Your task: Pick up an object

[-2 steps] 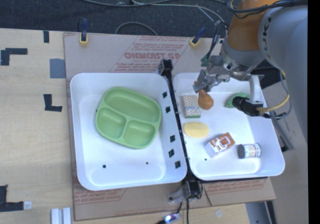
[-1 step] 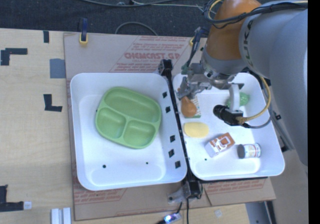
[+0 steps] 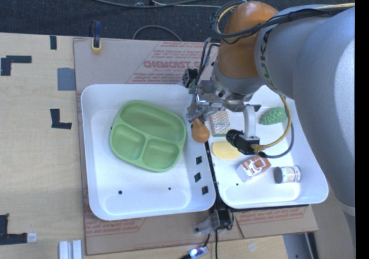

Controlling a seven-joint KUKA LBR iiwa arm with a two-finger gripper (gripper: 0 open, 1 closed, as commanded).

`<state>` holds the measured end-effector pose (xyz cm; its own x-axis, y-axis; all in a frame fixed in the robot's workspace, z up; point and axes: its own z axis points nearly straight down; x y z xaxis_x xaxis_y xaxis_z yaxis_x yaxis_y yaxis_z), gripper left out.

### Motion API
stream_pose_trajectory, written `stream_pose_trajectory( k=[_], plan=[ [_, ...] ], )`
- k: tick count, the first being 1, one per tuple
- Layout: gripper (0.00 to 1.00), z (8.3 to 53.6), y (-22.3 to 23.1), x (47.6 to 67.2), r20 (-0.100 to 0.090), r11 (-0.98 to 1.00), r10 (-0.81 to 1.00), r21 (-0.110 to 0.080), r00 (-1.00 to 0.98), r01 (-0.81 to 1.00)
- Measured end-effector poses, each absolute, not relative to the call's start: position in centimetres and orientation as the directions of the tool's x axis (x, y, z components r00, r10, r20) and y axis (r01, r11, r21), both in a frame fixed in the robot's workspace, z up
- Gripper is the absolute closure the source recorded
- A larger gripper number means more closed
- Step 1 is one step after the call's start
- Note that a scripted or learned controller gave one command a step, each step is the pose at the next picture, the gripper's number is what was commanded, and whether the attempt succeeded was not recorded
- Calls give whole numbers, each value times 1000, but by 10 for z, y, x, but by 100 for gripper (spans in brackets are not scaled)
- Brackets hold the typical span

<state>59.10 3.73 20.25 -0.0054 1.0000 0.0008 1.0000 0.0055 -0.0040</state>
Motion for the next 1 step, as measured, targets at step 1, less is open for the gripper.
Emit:
stream_pose_trajectory(
  k=[1],
  plan=[
    [100,213,95,586,2,8,1000,-1,-8,1000]
  ],
)
